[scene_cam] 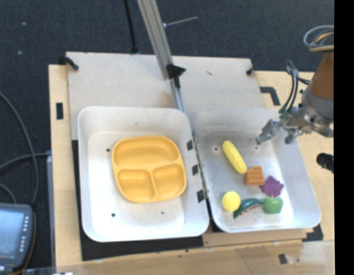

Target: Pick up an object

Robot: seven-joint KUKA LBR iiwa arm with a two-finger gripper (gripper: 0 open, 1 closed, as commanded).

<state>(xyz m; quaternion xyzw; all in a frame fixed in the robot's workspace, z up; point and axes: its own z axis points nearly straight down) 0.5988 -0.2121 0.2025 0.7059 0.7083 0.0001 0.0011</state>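
my gripper (278, 131) hangs open and empty over the right bin (303, 171)'s far edge. the yellow corn (234, 156) lies nearest, apart from the crowded toys; descending crooked, i could clip the rim or roll it away.

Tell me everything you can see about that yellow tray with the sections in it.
The yellow divided tray looks like smooth moulded plastic, a rounded square with three compartments: one long one across the far side and two smaller ones on the near side. Nothing lies in any compartment. It rests flat, turned slightly askew, near the middle of the left white bin, touching only that bin's floor. The toy foods lie in the other bin, apart from it.
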